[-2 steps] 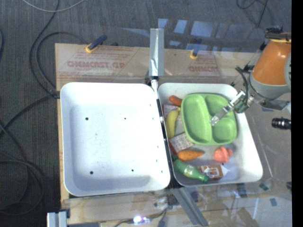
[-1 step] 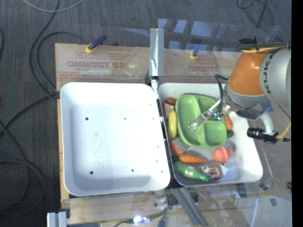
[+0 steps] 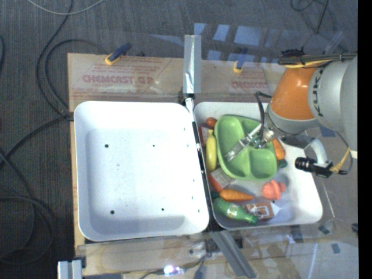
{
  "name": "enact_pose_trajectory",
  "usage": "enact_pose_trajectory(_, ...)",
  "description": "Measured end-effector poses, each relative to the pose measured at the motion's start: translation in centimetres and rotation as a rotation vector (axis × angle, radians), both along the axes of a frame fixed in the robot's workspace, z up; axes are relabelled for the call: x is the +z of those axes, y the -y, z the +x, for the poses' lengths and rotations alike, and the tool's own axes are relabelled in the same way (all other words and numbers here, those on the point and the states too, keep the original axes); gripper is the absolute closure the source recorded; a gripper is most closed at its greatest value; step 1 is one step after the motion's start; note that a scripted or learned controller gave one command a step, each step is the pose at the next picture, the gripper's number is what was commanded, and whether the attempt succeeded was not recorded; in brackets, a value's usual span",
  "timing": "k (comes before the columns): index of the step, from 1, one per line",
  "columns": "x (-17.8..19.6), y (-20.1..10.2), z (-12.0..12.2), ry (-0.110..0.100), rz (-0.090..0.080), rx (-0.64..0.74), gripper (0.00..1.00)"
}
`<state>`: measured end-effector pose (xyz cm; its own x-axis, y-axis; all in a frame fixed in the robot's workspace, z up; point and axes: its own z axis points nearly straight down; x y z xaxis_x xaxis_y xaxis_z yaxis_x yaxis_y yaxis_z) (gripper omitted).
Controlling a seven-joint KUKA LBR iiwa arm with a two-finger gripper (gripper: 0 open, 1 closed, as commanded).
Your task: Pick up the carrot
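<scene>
On a desk (image 3: 133, 77) over grey carpet, the right bin (image 3: 308, 205) holds toys heaped for picking. The carrot (image 3: 236, 195) lies beneath a green divided dish (image 3: 247, 156), where the jaws (image 3: 251, 139) hover; whether open or closed is unclear.

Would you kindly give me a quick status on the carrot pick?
Gripper over the green dish. Carrot lying free in right bin, below the dish. Green bottle alongside it.
</scene>
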<state>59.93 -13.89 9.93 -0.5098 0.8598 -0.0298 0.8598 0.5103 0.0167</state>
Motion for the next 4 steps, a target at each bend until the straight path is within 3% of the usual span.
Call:
enact_pose_trajectory(1,-0.1,0.8,4.3,-0.007,0.01,-0.058,0.0)
enact_pose_trajectory(2,0.5,-2.2,-1.5,0.02,-0.011,0.151,0.0)
enact_pose_trajectory(3,0.2,-1.0,2.1,0.002,-0.002,0.162,0.0)
enact_pose_trajectory(4,0.5,-1.2,-1.5,0.015,-0.021,0.405,0.0)
